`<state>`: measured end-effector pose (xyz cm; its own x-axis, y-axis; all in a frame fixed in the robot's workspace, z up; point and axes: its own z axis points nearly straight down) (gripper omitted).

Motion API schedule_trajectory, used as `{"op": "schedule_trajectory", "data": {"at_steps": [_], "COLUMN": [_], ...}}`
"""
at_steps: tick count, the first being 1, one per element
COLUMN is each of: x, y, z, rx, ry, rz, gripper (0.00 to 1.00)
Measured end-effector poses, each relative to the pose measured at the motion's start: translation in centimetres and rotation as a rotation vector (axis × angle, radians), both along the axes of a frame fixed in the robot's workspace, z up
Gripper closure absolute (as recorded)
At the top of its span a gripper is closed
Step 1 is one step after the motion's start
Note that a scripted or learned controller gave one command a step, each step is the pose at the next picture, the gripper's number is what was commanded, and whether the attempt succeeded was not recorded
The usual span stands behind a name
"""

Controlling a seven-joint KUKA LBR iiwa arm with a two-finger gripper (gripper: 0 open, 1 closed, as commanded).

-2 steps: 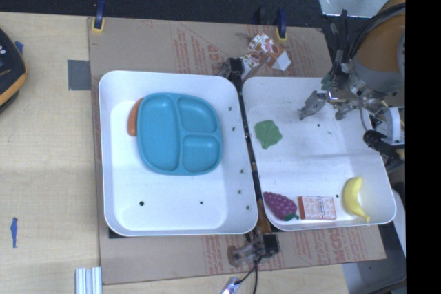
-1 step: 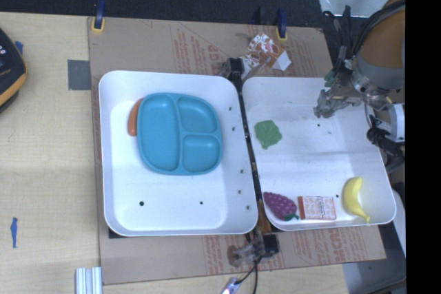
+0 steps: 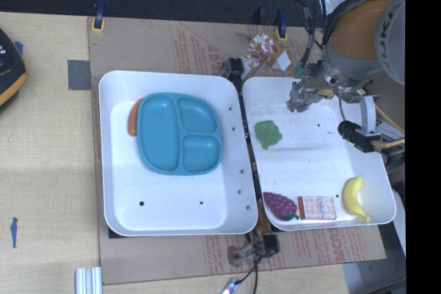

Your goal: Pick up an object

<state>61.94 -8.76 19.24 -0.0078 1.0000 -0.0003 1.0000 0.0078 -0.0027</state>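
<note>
My end effector [image 3: 301, 101] hangs over the far part of the right bin [image 3: 311, 149], near its back wall, with nothing visible between its fingers; whether they stand wide or narrow I cannot tell from this slanted overhead angle. My grey arm, orange band above the wrist, enters from the right side of the view. Below and to the left of the end effector, apart from it, a green leafy toy [image 3: 267, 133] lies on the bin floor near the bin's left wall, a roughly rounded lump with no clear long axis. Along the near edge of the same bin sit three more items in a row: a purple bunch of grapes [image 3: 280, 204] at the left corner, its long axis running left to right with the green stem end toward the right; just beside it a small red-and-white box [image 3: 318, 208] lying flat, long side left to right; and at the right corner a yellow banana [image 3: 354, 197], its long axis running roughly far to near. In the left bin [image 3: 172, 213], a blue divided plate [image 3: 180, 133] rests over an orange object [image 3: 131, 119], which peeks out at the plate's left rim. Both bins sit on brown cardboard on the wooden bench [image 3: 41, 182].
</note>
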Motion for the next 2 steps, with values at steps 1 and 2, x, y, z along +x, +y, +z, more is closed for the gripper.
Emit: {"op": "schedule_trajectory", "data": {"at_steps": [1, 2], "x": [0.0, 0.6], "y": [-0.1, -1.6], "z": [0.0, -7.8], "rx": [-0.001, -0.001], "ry": [0.001, 0.003], "rz": [-0.002, -0.003], "gripper": [0.00, 0.00]}}
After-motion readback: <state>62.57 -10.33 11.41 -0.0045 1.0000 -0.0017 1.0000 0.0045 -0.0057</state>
